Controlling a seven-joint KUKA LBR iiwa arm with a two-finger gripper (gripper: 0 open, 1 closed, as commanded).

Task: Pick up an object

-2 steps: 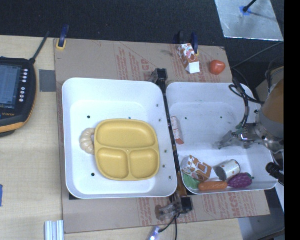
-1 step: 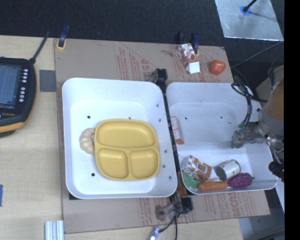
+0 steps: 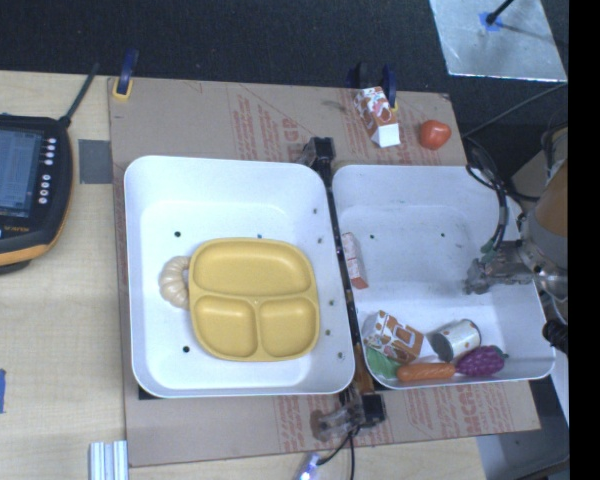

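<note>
1. Small silver metal can is being taken here as the likeliest thing to pick up; it is lying on its side in the right white bin, near the front wall, between a small printed carton and a purple bunch of toy grapes.
2. An orange toy carrot is lying just in front of the can, so the neighbours are being crowded closely.
3. The can is being judged as light, stiff and smooth, so it may be rolling or slipping under a poor grip.
4. It is best being held across its round body, at the middle, with the fingers closing from both sides.
5. The gripper is hanging over the right side of this bin, apart from the can; whether it is clenched or released cannot be told.
</note>
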